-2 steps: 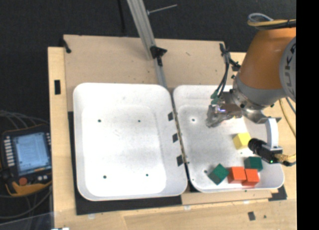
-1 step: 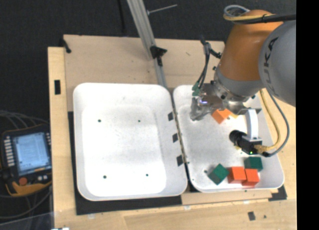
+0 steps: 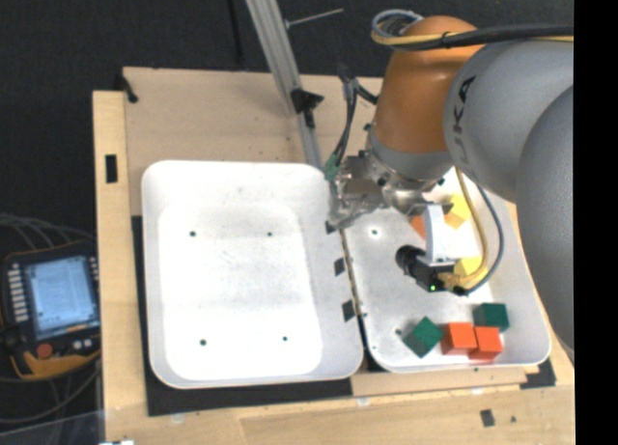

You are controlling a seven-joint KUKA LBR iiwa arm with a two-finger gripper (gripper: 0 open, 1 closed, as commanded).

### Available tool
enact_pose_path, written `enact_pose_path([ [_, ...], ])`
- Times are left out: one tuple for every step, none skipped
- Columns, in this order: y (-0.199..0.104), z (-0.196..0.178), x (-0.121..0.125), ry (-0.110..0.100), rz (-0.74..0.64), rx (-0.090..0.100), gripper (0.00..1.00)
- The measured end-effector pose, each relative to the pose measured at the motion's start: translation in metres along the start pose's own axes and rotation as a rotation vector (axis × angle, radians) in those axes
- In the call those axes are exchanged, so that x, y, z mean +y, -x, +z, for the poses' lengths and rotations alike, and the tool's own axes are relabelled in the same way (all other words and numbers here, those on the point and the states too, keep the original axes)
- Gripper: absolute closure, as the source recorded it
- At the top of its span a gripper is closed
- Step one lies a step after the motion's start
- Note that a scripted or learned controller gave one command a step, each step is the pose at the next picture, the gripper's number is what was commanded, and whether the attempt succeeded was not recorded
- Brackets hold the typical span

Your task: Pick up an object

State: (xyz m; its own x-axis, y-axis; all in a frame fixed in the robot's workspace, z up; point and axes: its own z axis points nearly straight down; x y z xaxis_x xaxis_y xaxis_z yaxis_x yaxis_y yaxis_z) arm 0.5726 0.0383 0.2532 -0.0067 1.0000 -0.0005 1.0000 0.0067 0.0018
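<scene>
My gripper (image 3: 345, 204) hangs over the left rim of the right bin (image 3: 386, 240), below the orange wrist band (image 3: 425, 76). In the bin's near part lie a green block (image 3: 422, 336), two orange blocks (image 3: 461, 337) (image 3: 488, 341) side by side, and a second green block (image 3: 493, 316). A yellow piece (image 3: 469, 265) and a small orange piece (image 3: 418, 224) lie farther back, partly hidden by the arm. Nothing can be seen in the gripper.
The left bin (image 3: 154, 240) lies beside the right one, their rims meeting under the gripper. A slanted metal pole (image 3: 275, 38) rises behind the bins. A teach pendant (image 3: 53, 300) sits off the bench at the left.
</scene>
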Motion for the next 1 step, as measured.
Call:
enact_pose_path([
  [-0.0464,0.0129,0.0298,0.0,0.001,0.0,1.0],
])
